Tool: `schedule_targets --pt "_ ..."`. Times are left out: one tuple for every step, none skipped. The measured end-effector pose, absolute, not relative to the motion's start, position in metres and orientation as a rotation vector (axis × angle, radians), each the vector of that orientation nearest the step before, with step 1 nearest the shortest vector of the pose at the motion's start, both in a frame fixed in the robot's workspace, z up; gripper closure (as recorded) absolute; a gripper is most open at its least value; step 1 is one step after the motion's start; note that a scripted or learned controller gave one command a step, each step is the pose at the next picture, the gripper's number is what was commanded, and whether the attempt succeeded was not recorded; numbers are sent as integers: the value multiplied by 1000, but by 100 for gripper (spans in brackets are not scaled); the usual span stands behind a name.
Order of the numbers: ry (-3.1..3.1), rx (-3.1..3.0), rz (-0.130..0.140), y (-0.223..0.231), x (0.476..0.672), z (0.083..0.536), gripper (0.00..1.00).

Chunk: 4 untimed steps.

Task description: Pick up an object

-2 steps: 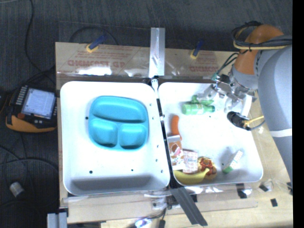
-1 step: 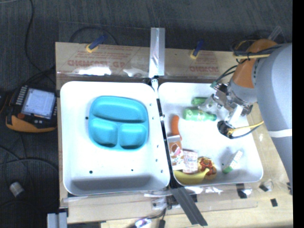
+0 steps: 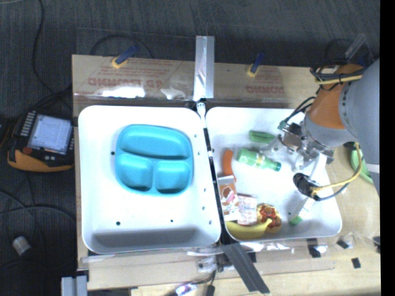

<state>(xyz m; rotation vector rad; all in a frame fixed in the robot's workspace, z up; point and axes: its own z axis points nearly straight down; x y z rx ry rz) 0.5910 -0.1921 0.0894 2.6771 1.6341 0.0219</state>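
Note:
The right bin (image 3: 321,227) holds several small objects. A green bottle (image 3: 258,160) lies on its side near the middle, with a smaller green item (image 3: 262,137) behind it. An orange sausage-shaped piece (image 3: 228,161) lies by the left wall. At the front are a banana (image 3: 250,229), two printed packets (image 3: 237,201) and a red-brown crumpled item (image 3: 269,213). A white stick with a green tip (image 3: 300,210) lies front right. My gripper (image 3: 292,138) hangs low over the bin's back right, just right of the smaller green item. I see nothing held in it.
The left bin (image 3: 99,227) holds a blue divided tray (image 3: 153,158). A black and yellow cable loop (image 3: 308,187) hangs from the wrist over the right bin. A handheld screen unit (image 3: 46,137) lies on the floor at the left. Cardboard with clips stands behind both bins.

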Motion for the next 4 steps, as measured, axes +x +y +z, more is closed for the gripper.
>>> schedule_targets --pt "2004 2426 -11 -142 584 184 0" --pt "2097 2349 -10 -135 540 159 0" --pt "2135 2299 3 -116 539 87 0" --pt "2075 2364 -6 -173 556 107 0"
